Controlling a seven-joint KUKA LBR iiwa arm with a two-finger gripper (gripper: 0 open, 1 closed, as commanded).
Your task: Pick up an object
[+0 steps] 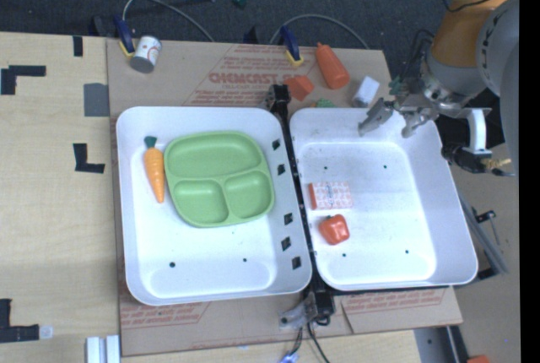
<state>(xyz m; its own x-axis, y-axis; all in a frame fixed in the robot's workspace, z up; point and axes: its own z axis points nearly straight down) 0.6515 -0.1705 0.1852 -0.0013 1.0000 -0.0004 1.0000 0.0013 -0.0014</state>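
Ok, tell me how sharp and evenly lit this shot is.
Camera view: soft, even light; faint shadows beside the green tray and carrot; no harsh glare on the white bins; the gripper looks slightly blurred, and small print on the cardboard stays soft.

Grey robot arm with an orange band reaches in from the right, wrist angled downward; its gripper [390,124] hangs with two fingers spread apart, holding nothing.
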